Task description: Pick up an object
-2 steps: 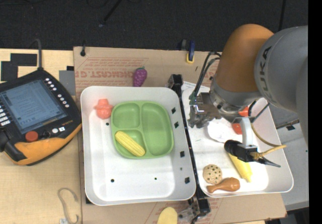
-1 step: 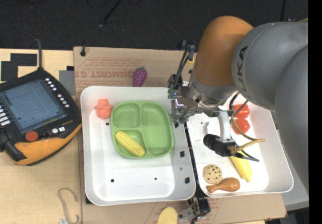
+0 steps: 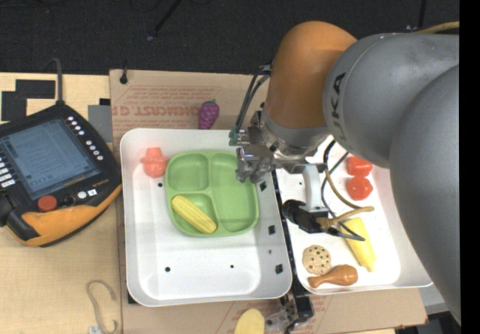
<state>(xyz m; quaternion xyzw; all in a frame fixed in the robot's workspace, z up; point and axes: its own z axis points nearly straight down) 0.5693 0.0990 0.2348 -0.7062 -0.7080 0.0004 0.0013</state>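
**Gripper over the far right corner of the green plate**

The gripper (image 3: 247,169) hangs at the far right corner of the green divided plastic plate (image 3: 225,194), which lies in the left white bin (image 3: 195,280). Nothing is seen in its grasp, and from this angle I cannot tell whether it is open or closed.

A yellow toy corn cob (image 3: 193,214) lies in the plate's near left compartment. A small orange-pink toy (image 3: 154,162) sits on the bin floor just beside the plate's far left edge.

In the right white bin (image 3: 397,265), partly covered by the grey arm (image 3: 390,100), two red toy pieces (image 3: 359,178) lie close together at the far side. A yellow banana-like toy (image 3: 361,245) lies near the middle. A round chocolate-chip cookie toy (image 3: 316,258) and a brown toy drumstick (image 3: 335,277) lie at the near end, close to each other.

Outside the bins, a purple toy grape bunch (image 3: 208,113) rests on the brown cardboard sheet (image 3: 165,103). A black and orange control pendant (image 3: 52,167) lies on the bench (image 3: 45,280) to the left.
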